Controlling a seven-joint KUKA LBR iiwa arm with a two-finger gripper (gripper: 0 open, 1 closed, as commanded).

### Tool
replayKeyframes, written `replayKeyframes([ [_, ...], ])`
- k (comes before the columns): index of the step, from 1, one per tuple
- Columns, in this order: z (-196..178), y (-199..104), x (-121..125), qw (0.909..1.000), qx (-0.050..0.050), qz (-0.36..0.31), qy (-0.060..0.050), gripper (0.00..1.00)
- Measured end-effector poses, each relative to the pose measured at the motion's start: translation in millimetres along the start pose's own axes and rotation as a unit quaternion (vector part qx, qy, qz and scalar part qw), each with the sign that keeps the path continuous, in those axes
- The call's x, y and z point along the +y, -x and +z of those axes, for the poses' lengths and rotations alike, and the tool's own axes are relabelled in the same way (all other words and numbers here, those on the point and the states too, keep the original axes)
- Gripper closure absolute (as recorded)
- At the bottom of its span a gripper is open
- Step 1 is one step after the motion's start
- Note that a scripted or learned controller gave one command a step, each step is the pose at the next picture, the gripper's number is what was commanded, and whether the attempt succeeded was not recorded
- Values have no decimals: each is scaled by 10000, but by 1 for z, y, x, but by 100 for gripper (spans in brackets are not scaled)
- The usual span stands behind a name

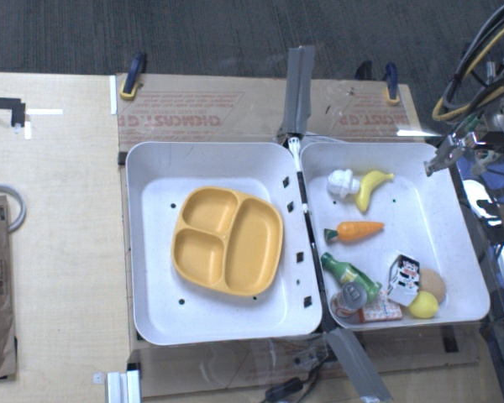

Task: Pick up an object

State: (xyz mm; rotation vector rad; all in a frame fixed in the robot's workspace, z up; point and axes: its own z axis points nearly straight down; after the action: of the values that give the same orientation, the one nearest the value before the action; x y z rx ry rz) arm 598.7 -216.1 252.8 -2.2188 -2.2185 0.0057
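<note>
Objects, unpicked, all lying in the right bin: banana, carrot, green bottle, lemon. Gripper over the bin's far right corner, banana nearest to its left; finger state cannot be told. Nothing lifted; whole grasp remains

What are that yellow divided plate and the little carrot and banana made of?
The yellow divided plate looks like moulded plastic: one even colour, matte, rounded rims. The carrot and banana seem plastic toys too, judging by their smooth, uniform colour, though that's a guess.
</note>
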Motion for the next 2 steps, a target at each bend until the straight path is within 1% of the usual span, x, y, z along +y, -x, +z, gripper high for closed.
replayKeyframes([
  [1,86,-45,54,9790,-8,-2040,11,0],
  [2,145,-93,48,9610,-62,-2761,97,0],
])
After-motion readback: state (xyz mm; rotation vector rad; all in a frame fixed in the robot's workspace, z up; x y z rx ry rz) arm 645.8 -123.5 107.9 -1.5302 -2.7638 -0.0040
